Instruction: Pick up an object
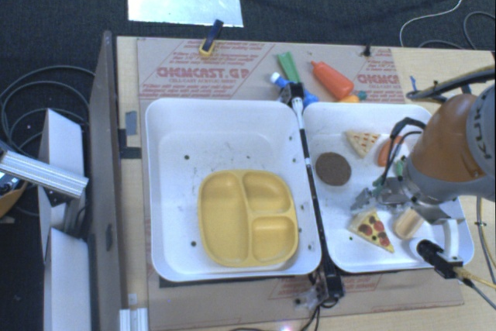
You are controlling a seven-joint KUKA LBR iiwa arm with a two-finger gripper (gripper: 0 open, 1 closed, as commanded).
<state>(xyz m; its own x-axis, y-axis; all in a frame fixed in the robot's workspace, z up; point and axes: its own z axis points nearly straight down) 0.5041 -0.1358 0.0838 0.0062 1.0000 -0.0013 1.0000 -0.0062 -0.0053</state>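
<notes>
Left bin (178, 128): yellow divided tray (248, 215). Right bin (341, 120): my end effector (377, 198) hung low; spread, cannot tell. Pizza slice (372, 229) just at its 6 o'clock, brown disc (334, 168) at 10. Risk: crowding could deflect my grasp.

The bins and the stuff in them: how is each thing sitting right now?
Yellow tray: flat in the left bin, compartments up.
Brown disc: flat in the right bin.
Upper pizza slice: flat, lying apart.
Lower pizza slice: flat, beside the gripper.
Orange carrot: lying outside the bins.
Gripper: low over the right bin.
</notes>
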